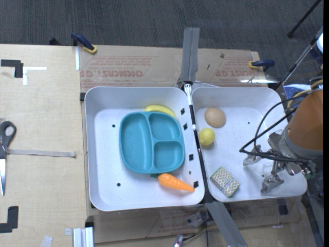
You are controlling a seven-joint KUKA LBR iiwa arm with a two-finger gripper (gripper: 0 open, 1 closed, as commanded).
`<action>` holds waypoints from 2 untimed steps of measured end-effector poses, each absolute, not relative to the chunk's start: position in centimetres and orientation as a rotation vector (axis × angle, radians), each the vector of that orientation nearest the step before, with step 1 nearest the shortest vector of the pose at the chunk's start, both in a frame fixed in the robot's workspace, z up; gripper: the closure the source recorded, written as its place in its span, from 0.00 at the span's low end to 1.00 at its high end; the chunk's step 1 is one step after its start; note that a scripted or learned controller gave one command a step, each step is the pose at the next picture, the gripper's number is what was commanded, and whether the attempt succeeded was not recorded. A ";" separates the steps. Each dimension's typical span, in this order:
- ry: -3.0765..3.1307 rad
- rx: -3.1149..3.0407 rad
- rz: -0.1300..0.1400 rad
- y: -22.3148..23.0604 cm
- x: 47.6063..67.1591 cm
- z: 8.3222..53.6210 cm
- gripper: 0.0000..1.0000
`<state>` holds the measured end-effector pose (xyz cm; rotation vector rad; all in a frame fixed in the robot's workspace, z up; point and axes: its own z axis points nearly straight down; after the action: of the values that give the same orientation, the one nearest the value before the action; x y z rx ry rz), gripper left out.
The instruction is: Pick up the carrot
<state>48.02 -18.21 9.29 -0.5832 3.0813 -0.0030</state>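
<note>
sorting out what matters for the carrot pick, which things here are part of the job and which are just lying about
Part of the job:
- carrot, in the left bin, by the blue tray's near edge
- pincer, over the right bin

Just lying about:
- blue tray
- banana behind the tray
- egg
- lemon
- patterned sponge
- scissors on the bench

Occluded and cropped elements, overhead view.
A yellow object (160, 108) lies mostly under the blue divided plate (152, 142); the scissors (5, 147) are cut by the left edge; the arm (308, 125) leaves the right edge; the pincer (259, 174) is too tangled with cables to read.
</note>
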 end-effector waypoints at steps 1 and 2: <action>3.081 -0.584 -0.003 -18.2 48.0 9.3 0.00; 2.929 -1.119 -0.002 -19.0 49.0 9.3 0.00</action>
<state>49.02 -19.02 9.30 -1.1190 2.9293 -0.0021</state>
